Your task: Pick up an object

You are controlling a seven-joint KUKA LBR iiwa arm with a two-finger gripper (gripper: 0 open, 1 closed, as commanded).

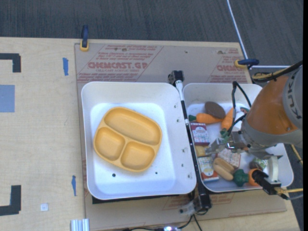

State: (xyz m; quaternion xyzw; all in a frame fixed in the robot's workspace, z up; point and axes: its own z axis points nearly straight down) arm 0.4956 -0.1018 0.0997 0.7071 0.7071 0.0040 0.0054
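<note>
Nearest edge of right bin: broccoli piece w/ orange bit beside it, hot dog bun just left of that. Gripper low over bin's middle, above bun; finger spread – can't tell, nothing seen btwn them. Red-white packet left of gripper. Carrot & brown oval piece at far end. Left of bin: second bin w/ yellow 3-section plate.

Grey arm, broad orange band above wrist, black cables looping alongside, metallic tool below.
</note>
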